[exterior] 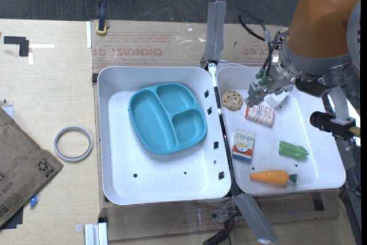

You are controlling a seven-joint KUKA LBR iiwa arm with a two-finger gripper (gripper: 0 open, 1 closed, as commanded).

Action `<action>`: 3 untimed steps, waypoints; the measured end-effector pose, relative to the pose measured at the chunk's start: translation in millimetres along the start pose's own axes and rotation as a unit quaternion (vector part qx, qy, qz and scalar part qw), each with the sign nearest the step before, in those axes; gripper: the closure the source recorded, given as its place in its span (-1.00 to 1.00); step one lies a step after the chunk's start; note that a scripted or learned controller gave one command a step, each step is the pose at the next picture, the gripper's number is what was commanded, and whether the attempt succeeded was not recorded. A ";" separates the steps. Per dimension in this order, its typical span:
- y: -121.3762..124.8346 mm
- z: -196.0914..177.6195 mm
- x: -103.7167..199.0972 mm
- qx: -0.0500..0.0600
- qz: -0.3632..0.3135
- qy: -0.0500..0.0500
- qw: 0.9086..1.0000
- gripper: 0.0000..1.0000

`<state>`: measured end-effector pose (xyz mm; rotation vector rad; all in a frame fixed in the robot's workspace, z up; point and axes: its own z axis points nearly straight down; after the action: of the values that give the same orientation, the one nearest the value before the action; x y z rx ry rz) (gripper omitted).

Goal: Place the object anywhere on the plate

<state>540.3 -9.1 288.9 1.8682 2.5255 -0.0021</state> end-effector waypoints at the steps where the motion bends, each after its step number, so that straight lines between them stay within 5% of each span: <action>1: -61.7 98.1 -4.1 0.000 -0.169 0.001 0.986 1.00; 2: -40.0 -37.0 -42.9 -0.001 -0.217 -0.001 0.976 1.00; 3: -43.3 1.6 -6.8 0.000 -0.223 0.000 0.975 1.00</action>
<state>500.9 -28.3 287.3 1.2578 2.8793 -0.0017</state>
